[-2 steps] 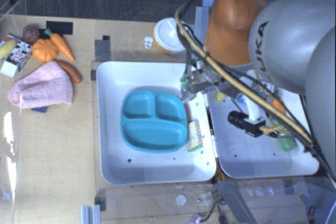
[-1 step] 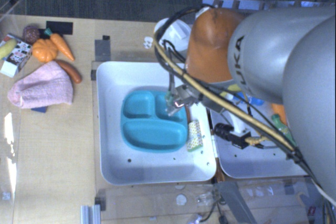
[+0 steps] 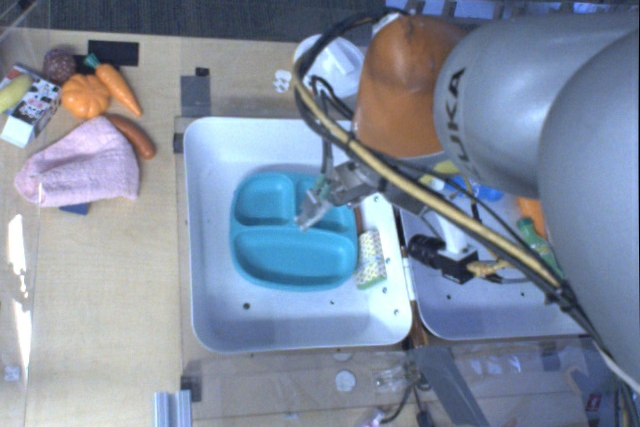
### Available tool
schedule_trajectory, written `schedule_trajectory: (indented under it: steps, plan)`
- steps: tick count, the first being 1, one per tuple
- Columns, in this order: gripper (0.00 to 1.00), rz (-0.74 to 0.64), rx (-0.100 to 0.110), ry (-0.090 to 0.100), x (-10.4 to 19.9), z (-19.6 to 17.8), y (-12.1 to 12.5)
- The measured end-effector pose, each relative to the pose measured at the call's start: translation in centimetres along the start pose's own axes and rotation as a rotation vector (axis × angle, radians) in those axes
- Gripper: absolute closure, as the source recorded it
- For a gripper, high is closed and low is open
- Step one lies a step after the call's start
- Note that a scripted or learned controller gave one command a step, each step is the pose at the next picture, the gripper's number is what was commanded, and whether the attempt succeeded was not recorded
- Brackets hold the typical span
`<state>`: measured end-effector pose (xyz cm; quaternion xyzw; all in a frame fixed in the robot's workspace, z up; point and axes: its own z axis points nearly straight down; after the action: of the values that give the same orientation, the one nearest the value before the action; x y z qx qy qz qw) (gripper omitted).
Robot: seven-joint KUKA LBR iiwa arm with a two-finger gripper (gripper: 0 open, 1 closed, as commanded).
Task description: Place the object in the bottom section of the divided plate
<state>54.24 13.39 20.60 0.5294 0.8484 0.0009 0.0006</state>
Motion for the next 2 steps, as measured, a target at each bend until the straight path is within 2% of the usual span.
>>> schedule_trajectory:
  steps: [1, 2]
  plan:
    - [1.00, -0.001, -0.003, 0.000, -0.01, -1.05, 0.13]
    - [0.00, -0.001, -0.003, 0.000, -0.01, -1.05, 0.13]
